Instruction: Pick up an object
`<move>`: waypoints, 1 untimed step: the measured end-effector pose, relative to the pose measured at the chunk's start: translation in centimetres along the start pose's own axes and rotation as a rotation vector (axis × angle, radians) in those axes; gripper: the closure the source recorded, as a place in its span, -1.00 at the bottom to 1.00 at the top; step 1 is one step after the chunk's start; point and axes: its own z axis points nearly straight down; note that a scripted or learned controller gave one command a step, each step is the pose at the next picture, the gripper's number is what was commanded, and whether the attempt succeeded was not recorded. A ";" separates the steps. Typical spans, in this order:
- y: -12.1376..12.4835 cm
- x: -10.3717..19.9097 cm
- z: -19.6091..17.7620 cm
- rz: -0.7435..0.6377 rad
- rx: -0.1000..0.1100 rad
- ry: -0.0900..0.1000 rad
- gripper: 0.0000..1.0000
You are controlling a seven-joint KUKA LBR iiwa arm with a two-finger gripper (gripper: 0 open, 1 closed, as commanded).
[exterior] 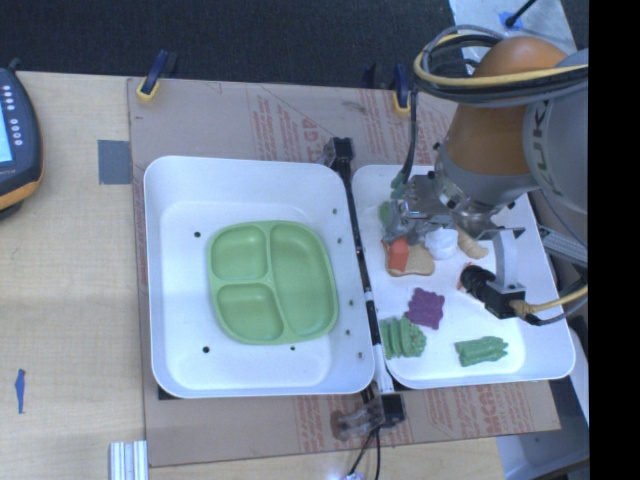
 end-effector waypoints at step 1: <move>-1.4 5.6 -2.4 0.001 0.000 -0.002 1.00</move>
